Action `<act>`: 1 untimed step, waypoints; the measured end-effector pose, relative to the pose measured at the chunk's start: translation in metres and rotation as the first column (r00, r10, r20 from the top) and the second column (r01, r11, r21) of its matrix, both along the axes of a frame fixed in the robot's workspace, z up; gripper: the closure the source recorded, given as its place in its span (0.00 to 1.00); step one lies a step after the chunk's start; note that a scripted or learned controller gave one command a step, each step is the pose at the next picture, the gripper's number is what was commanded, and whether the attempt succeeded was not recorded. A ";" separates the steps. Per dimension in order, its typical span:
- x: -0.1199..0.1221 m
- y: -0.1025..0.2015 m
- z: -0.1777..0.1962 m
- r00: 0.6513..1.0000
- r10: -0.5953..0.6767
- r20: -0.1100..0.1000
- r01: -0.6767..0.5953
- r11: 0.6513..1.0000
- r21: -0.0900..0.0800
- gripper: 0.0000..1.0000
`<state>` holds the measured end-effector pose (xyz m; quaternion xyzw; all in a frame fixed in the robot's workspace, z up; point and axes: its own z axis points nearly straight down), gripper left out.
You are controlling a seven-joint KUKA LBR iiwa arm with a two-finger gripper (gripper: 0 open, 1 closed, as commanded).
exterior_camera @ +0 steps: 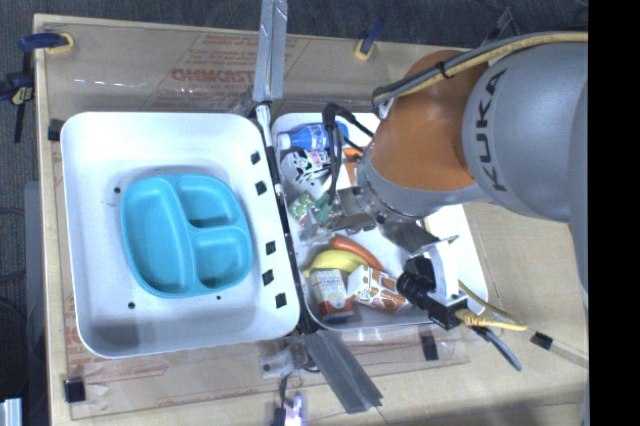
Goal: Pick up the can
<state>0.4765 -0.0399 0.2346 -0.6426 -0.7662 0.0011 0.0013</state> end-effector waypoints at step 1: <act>0.000 -0.013 0.003 0.999 0.050 0.002 -0.050 0.999 -0.001 1.00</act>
